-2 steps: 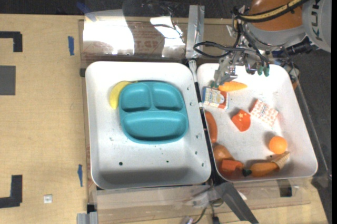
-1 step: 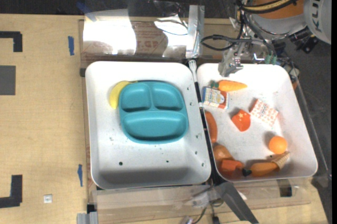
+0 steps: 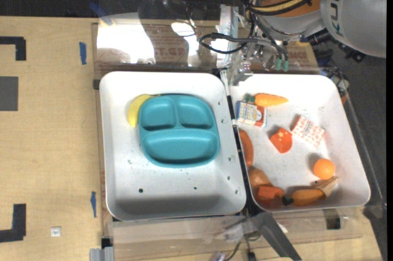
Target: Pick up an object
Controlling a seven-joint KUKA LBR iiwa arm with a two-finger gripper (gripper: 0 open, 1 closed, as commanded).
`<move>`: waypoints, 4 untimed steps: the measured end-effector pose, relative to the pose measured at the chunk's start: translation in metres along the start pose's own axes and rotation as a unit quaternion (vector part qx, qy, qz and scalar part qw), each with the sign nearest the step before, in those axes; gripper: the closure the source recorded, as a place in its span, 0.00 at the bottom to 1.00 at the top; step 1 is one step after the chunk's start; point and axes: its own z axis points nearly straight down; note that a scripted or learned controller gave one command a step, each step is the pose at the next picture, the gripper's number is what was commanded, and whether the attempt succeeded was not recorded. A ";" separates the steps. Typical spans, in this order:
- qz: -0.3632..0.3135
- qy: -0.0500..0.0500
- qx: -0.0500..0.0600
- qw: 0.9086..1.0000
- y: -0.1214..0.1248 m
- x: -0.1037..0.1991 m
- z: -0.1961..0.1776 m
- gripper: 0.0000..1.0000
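**Q:** Where is your claw, and how wide is it?

**A:** My claw (image 3: 241, 72) hangs at the far rim of the right bin (image 3: 353, 131), by the wall it shares with the left bin (image 3: 113, 149); cables crowd it, so I cannot tell its opening, nor see anything in it.

**Q:** What lies around it?

**A:** Just below it, the small carton (image 3: 250, 113); beside that, to the right, the carrot (image 3: 270, 100); further off, the red piece (image 3: 281, 140), patterned box (image 3: 307, 131) and orange ball (image 3: 323, 167); well left of my claw, the teal divided tray (image 3: 178, 129) over something yellow (image 3: 135, 107).
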 end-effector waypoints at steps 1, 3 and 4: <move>0.002 0.000 0.001 1.000 -0.003 0.000 0.000 0.00; -0.049 0.005 0.002 0.999 -0.126 0.149 0.103 0.00; -0.082 0.003 0.001 0.997 -0.169 0.080 0.142 0.00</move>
